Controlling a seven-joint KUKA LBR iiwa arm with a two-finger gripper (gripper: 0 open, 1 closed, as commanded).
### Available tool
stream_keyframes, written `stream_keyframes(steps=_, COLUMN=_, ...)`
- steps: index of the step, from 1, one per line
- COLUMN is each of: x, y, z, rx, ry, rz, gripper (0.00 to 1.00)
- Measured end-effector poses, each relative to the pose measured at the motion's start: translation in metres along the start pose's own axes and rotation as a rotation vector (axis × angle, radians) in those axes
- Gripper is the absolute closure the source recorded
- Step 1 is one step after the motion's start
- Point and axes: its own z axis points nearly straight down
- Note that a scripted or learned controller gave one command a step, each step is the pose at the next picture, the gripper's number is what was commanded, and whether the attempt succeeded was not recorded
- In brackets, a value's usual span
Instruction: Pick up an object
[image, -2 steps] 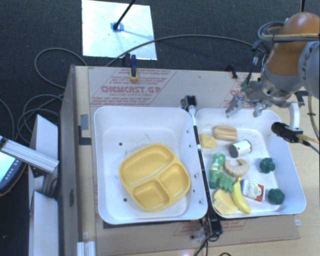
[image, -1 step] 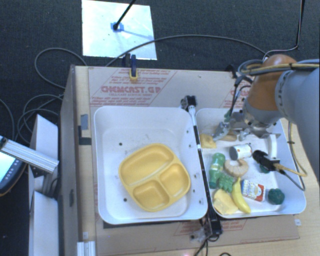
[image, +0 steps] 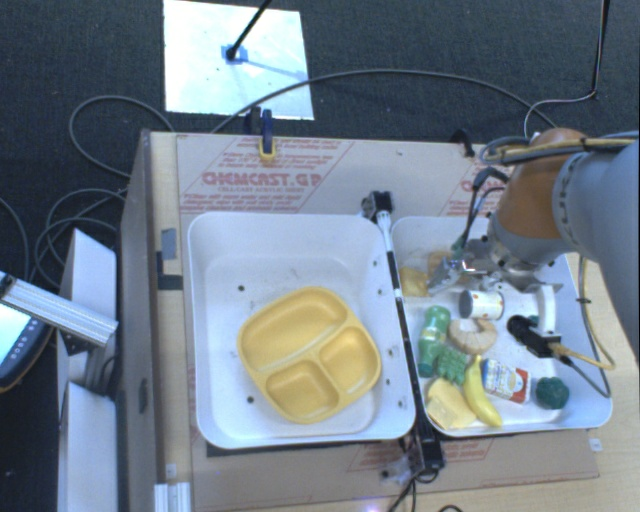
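Two shallow white bins are set side by side on the table (image: 300, 190), whose brown top is printed with red lettering. In the left bin (image: 230, 230) a yellow divided tray (image: 310, 352) is laid flat, slightly turned, near the middle. The loose things that could be picked up are gathered in the right bin (image: 420, 235). The grey arm (image: 595, 200), with its orange band (image: 530, 195), is reached in from the right and is held over the upper half of that bin, the jaws being lowered towards the bin's upper left part. Whether the jaws are apart or together cannot be told, and nothing is seen held between them. A white cylinder (image: 483, 302) is seen lying on its side just below them, and a pale yellow piece (image: 414, 283) lies just to their left, against the wall shared with the left bin. Lower in the bin a green bottle (image: 433, 330) is placed beside a tan round piece (image: 472, 335). A bumpy green piece (image: 450, 365) lies below these, touching a banana (image: 482, 392) that is laid lengthwise towards the near rim. A yellow wedge (image: 448, 405) is tucked into the near left corner beside the banana. A red and white packet (image: 503, 380) lies on the banana's other side, and a dark green lump (image: 551, 392) is seen further right, near the bin's near right corner.
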Motion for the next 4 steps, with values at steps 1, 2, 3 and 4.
stream_keyframes(steps=1, x=0.005, y=0.055, z=0.001, rx=0.001, ry=0.001, rz=-0.003, gripper=0.00)
stream_keyframes(steps=2, x=0.014, y=0.014, z=0.000, rx=-0.001, ry=-0.003, rz=0.001, gripper=0.00)
stream_keyframes(steps=3, x=0.015, y=0.047, z=0.002, rx=0.003, ry=0.001, rz=-0.003, gripper=0.00)
stream_keyframes(steps=4, x=0.025, y=0.054, z=0.001, rx=0.001, ry=0.002, rz=-0.004, gripper=0.00)
